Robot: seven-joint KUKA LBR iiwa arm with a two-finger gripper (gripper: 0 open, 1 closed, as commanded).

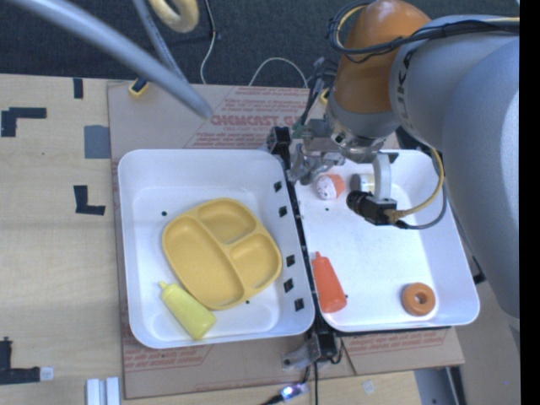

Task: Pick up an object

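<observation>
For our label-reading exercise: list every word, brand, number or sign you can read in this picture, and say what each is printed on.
"CHEMCAST": red print on the cardboard sheet under the bins, partly covered by the arm.
Further red print along the sheet's front edge: too small to read.
No legible text elsewhere.

Yellow tray (221, 251) + mustard bottle (187, 310) in L bin (139, 226), donut (418, 298), orange bottle (328, 283) in R bin (447, 251)

Two smooth white plastic-looking bins, the left bin (135, 226) and the right bin (439, 251), sit on printed brown cardboard (245, 112) over a pale wood-grain bench (51, 251) at the left of the frame. A matt yellow plastic divided plate (221, 251) lies in the left bin. The arm's orange band (375, 36) and grey casing (472, 99), upper right, look smooth with a soft sheen.
</observation>
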